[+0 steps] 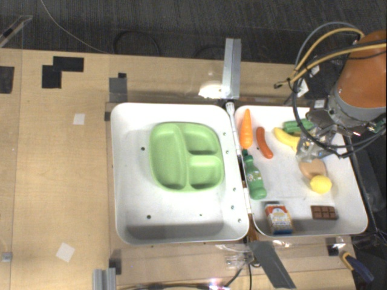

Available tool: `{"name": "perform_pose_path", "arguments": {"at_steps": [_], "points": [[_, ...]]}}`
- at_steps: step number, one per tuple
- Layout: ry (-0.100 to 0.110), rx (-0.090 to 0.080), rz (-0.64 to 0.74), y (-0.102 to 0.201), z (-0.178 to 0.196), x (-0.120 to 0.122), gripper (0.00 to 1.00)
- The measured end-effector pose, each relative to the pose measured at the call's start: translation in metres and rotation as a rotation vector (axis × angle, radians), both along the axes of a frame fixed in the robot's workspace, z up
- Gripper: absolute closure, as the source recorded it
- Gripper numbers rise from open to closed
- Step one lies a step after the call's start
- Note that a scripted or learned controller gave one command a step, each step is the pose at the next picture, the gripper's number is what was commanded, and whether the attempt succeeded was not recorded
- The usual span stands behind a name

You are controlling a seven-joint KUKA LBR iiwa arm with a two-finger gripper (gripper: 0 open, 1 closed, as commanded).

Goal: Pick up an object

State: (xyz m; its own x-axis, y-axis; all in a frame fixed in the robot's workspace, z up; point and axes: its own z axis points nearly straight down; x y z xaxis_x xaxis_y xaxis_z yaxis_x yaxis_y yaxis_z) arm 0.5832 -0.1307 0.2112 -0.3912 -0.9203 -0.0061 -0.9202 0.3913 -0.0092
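The right bin holds several toy foods. An orange carrot and a red sausage lie near its left wall. A yellow banana sits beside a green item at the back. My gripper hangs low over the bin's right half, just above a tan block that touches a yellow lemon. A green bottle lies along the left wall. A small printed box and a brown chocolate bar rest near the front. The arm's wrist hides part of the bin's back right.
The left bin holds a green divided tray. A metal post stands behind the divider between the bins. Black and yellow cables loop above the arm at the back right.
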Motion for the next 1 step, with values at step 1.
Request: {"name": "perform_pose_path", "arguments": {"at_steps": [1], "points": [[0.004,-0.002,0.016,0.0060,0.0000,-0.0948,1.00]]}}
